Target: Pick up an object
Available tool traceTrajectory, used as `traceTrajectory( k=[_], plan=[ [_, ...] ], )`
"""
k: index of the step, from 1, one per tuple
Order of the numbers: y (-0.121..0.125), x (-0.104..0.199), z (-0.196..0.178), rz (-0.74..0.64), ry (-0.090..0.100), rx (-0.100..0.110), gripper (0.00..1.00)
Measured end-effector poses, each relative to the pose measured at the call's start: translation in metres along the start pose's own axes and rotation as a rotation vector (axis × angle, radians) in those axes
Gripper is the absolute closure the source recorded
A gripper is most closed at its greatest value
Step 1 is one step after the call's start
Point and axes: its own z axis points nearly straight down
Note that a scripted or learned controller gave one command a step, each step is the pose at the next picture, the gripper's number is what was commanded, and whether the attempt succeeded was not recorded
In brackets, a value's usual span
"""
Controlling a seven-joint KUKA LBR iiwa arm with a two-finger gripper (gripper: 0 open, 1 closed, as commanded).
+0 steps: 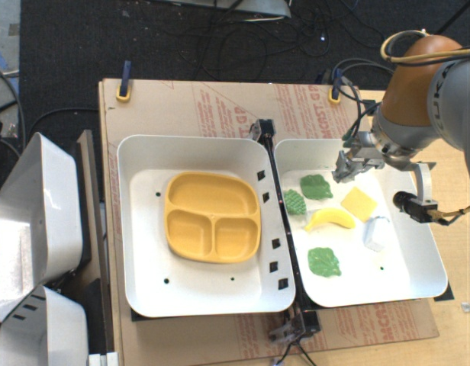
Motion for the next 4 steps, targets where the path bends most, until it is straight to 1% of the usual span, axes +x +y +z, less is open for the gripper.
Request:
traceTrajectory(
  k=[1,2,3,4],
  plan=[
    [0.007,0.004,-0.045,-0.002,0.000,0.000,1.00],
    [0.009,0.004,-0.099,-0.002,-0.001,-0.001,1.00],
    [-0.004,0.051,-0.088,-0.005,0.003,0.008,1.00],
    [-0.003,0.101,-0.075,-0.006,0.003,0.009,1.00]
  ],
)
